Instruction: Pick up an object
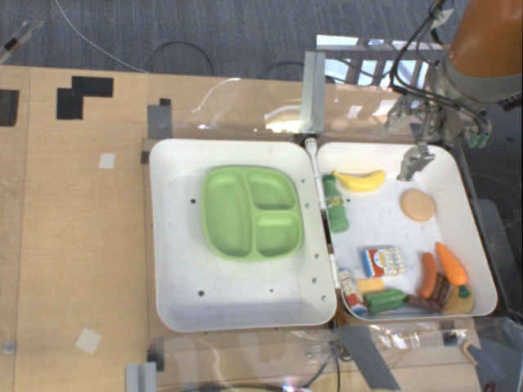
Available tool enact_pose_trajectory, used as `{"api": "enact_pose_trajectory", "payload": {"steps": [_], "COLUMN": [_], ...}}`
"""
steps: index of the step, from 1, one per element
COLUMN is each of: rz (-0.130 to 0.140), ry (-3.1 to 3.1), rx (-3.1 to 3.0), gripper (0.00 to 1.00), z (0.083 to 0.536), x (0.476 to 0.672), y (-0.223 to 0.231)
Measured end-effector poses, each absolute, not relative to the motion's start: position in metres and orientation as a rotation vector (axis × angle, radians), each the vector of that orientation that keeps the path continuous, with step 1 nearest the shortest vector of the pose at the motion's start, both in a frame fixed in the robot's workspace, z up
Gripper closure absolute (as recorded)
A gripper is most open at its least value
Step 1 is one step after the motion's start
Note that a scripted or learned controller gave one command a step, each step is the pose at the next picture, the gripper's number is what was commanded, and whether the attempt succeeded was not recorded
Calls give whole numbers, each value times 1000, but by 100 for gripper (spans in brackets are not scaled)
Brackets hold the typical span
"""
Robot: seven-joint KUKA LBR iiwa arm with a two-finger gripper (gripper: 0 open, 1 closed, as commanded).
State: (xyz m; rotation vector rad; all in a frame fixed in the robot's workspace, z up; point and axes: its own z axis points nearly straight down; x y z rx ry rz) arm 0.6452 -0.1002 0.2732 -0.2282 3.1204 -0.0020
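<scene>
A: Which thing is nearest for a pick?

B: The tan round cookie (418,206). It lies flat on the floor of the right bin (384,227), in the far right part, apart from everything else. The gripper (413,163) hangs just beyond it, toward the far rim, so the cookie lies a little nearer the camera and slightly right of the tool.

A: Any long axis to line up with?

B: Not for the cookie; it looks round. The banana (360,180) does have one: it lies roughly left to right, to the left of the gripper, near the far edge of the same bin.

A: And the arm?

B: It comes in from the upper right, its orange band (489,31) above the bin's far right corner, the wrist pointing down and the tool tilted toward the bin's middle. At this size I can't tell how the tool is set; nothing appears to be held in it.

A: What else is around?

B: A carrot (452,264) and other small toys crowd the near right corner, well apart from the cookie. The left bin (176,300) holds a green divided plate (252,212).
</scene>
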Motion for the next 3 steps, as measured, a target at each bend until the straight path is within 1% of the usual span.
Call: {"api": "enact_pose_trajectory", "payload": {"steps": [1, 2, 3], "rz": [5, 1, -15], "ry": [3130, 3137, 3103], "rx": [-335, -99, -275], "gripper": [0, 0, 0], "z": [111, 89, 257], "x": [621, 670, 673], "y": [-115, -106, -181]}}
